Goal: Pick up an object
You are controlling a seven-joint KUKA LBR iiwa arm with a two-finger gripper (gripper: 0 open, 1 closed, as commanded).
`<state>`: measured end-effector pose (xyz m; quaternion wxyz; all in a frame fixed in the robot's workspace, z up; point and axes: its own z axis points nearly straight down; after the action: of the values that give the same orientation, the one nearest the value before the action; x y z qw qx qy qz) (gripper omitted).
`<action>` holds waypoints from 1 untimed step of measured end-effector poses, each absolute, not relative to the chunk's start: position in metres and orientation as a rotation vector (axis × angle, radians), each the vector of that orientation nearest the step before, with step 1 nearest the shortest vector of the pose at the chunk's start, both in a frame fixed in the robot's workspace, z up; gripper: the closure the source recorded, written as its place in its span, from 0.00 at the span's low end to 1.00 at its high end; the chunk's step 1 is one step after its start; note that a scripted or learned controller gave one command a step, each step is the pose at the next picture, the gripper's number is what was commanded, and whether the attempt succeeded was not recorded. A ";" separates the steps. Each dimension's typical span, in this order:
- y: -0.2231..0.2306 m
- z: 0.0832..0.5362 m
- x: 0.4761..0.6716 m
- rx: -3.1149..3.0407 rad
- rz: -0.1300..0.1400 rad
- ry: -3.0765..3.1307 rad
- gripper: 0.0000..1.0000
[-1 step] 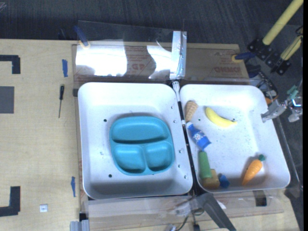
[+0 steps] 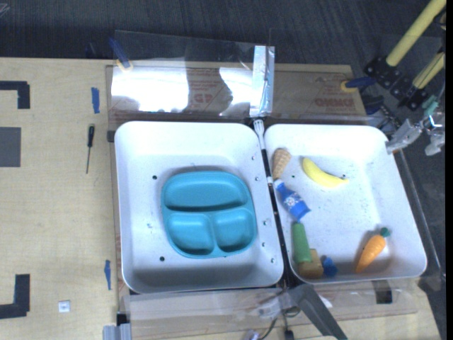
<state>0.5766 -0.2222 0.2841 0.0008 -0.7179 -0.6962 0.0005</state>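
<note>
The right bin (image 2: 368,137) holds several toys. A yellow banana (image 2: 322,173) lies near its back, with a tan waffle cone (image 2: 281,161) at the back left. Against the left wall rests a blue packet (image 2: 292,202). In front of it lies a green cylinder (image 2: 302,242), with a small yellow and blue piece (image 2: 322,266) at its near end. An orange carrot (image 2: 371,251) sits in the front right corner. My gripper (image 2: 414,127) hangs at the bin's far right corner, above the rim, partly cut off by the view's edge. It is well apart from all the toys.
The left bin (image 2: 134,154) holds a blue divided plate (image 2: 207,212). A clear plastic sheet (image 2: 191,83) stands behind the left bin. Yellow rods with black clamps (image 2: 407,41) cross the top right corner. Wooden bench top (image 2: 49,211) lies to the left.
</note>
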 end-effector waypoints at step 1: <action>-0.137 0.167 0.588 -2.215 0.007 -2.215 0.00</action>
<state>0.5879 -0.1370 0.1673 0.0045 -0.7071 -0.7071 0.0022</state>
